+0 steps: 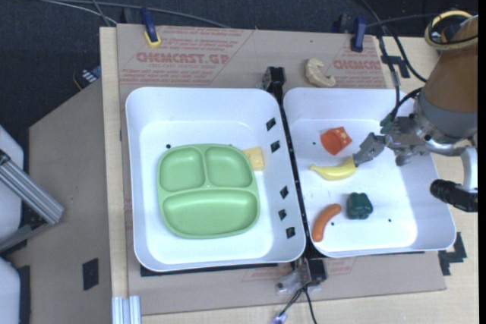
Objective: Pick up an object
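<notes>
We see our hand (372, 149) low in the right bin (425, 235), just beside the banana (334, 171) at its lower left; whether it is released or clenched we cannot tell. The orange block (336, 139) sits close to its left, so we judge a descent here could nudge either piece aside and come up with nothing.

The gripper (370, 148) hangs low over the right bin (425, 228), its tip just beside the right end of a toy banana (334, 171). An orange block (336, 139) lies near it to the left and slightly behind. A dark green toy vegetable (359, 206) sits in front of the tool, a toy sausage (326, 221) beyond that. Well to its left, the left bin (144, 163) holds a green divided plate (208, 190) with a yellow piece (254, 158) touching its far corner
</notes>
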You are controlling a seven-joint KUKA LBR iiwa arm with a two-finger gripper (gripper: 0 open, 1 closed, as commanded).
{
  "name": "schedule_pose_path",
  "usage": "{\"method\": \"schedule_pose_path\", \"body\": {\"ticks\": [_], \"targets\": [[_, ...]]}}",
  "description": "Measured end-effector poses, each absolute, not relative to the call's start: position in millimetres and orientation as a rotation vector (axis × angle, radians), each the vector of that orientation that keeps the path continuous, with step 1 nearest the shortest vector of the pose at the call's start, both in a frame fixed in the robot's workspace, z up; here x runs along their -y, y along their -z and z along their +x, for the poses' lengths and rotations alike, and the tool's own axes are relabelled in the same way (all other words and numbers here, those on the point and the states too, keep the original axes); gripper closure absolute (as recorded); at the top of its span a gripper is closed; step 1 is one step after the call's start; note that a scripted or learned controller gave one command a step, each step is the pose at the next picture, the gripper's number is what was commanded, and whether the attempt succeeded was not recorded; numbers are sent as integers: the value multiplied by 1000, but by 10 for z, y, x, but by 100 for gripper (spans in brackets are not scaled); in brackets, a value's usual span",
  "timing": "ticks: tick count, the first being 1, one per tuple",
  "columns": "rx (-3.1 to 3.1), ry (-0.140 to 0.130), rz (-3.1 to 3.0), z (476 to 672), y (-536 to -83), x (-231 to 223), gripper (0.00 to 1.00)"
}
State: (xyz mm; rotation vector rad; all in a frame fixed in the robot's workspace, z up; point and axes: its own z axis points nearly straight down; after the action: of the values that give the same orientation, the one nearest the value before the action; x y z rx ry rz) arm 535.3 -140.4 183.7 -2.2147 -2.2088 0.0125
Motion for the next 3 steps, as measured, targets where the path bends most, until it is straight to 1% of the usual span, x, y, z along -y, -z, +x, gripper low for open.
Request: {"method": "schedule_pose_path", "body": {"ticks": [1,2,3], "targets": [[2220,0,-2219,5386,-1906,1402,0],[2216,-5,-2217,5416,-1279,1389,0],[2217,5,-2213,5432,-877,1373,0]]}}
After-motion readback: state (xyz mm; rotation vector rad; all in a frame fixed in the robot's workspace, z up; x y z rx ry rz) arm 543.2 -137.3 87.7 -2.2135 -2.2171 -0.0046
